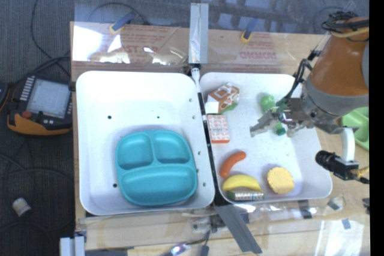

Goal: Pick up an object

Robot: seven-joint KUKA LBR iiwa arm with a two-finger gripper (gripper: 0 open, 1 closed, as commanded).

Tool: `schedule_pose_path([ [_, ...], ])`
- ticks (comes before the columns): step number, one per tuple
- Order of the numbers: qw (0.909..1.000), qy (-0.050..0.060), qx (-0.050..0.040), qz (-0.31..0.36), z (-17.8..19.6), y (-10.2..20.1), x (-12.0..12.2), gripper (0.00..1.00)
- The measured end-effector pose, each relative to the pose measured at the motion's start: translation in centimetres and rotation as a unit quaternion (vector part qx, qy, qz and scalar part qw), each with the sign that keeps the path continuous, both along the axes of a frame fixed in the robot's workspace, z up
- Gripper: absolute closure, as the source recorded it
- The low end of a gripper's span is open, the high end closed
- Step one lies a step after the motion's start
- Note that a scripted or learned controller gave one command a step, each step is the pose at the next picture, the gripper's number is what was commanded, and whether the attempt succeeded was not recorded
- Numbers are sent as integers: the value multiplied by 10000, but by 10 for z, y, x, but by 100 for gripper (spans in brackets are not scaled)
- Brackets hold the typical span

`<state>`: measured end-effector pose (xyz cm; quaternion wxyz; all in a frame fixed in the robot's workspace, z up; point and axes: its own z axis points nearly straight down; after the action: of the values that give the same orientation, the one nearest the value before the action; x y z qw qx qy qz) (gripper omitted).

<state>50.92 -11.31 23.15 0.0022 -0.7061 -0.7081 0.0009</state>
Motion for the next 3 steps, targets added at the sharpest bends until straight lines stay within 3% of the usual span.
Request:
schedule_pose_path([
  [1,9963,-17,-17,856,30,-41,69,0],
  [2,9849,-23,-19,1732,40,-47,95,0],
  [3,9821,-13,-14,1881,-48,-94,103,0],
])
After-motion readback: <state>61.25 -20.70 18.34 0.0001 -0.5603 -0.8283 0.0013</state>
